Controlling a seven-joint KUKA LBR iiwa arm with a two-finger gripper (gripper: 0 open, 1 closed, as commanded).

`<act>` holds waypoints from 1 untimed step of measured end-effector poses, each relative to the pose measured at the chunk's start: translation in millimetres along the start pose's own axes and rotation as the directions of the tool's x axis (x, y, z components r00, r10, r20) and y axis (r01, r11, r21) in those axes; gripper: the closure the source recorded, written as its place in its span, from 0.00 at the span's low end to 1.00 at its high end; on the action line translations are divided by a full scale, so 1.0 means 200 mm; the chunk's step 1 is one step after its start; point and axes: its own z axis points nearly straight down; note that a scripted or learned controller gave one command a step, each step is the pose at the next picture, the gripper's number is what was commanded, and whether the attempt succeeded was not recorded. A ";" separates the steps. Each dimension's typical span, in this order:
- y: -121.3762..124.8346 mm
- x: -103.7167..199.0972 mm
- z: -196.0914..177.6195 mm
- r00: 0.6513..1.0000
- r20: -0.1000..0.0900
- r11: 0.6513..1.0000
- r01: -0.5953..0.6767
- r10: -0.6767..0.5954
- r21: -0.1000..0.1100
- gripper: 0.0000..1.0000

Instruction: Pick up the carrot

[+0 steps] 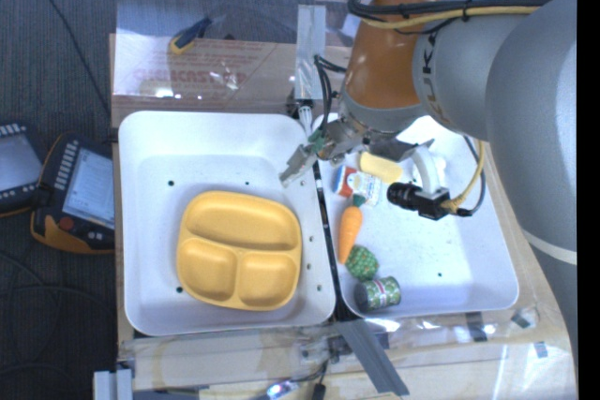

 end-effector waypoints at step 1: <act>-0.45 0.03 0.00 0.994 0.000 0.994 0.113 -0.113 0.001 0.00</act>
